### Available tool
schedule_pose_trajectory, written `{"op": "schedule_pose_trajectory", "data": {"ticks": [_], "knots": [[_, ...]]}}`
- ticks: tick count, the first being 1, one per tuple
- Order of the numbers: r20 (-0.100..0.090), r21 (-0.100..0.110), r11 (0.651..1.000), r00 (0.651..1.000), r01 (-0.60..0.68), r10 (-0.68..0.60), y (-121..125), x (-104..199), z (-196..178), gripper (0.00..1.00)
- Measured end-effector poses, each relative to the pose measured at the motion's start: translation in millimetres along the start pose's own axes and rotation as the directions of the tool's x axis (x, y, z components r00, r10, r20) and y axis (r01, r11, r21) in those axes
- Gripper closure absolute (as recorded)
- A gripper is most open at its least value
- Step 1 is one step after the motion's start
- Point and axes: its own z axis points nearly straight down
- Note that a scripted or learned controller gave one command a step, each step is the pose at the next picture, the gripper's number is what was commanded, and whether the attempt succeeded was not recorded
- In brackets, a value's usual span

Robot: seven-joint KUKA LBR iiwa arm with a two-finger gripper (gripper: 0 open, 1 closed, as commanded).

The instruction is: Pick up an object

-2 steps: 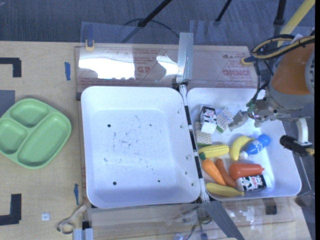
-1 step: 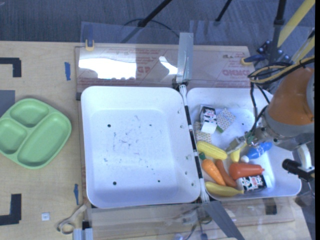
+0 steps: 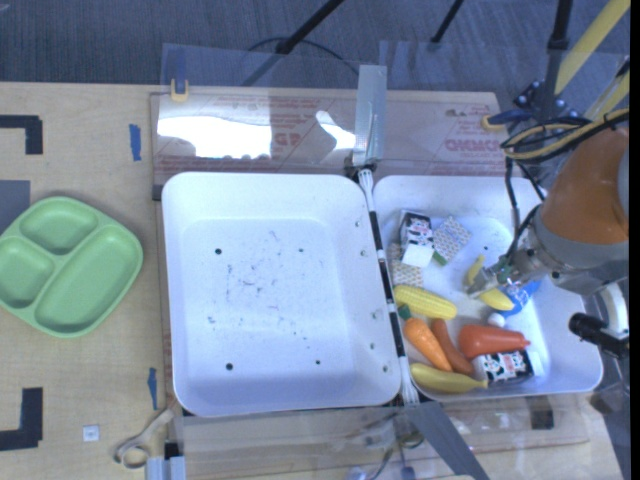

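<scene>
From my station I see the end effector point(image 3: 503, 273) low in the right bin point(image 3: 570, 368) over a small yellow toy point(image 3: 497, 299), its opening hidden from me, and I'd judge that light, slick plastic piece best pinched across its narrow middle.

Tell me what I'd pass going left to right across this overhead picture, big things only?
Green divided plate → left white bin → right white bin holding toy food → the robot's claw → orange-banded arm.

Bright even light; glare on clear panel point(image 3: 250, 128) behind bins; slightly soft focus.
</scene>
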Motion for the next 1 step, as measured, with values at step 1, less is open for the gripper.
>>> {"op": "schedule_pose_trajectory", "data": {"ticks": [1], "knots": [[-0.019, 0.016, 0.947, 0.947, 0.32, -0.319, 41.7, 73.4, -93.4, 1.0]]}}
